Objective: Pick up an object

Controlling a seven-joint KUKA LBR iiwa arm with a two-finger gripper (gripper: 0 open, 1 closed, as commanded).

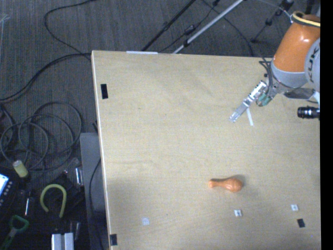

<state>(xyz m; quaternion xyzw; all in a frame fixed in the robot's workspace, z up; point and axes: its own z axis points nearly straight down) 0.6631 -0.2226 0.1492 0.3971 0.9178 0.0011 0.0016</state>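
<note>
In the camera view, the claw [240,113] is seen above the bench [156,139] at upper right, its fingers [235,116] slightly parted and nothing held between them. An orange pear-shaped object [227,184] is found lying well apart, lower on the bench.

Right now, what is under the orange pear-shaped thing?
The orange pear-shaped thing lies on the bare tan bench top, with the gripper apart from it, farther back. Whatever sits directly beneath the thing is covered by it.

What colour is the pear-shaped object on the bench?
Orange, the pear-shaped object, seen in the camera view.
</note>
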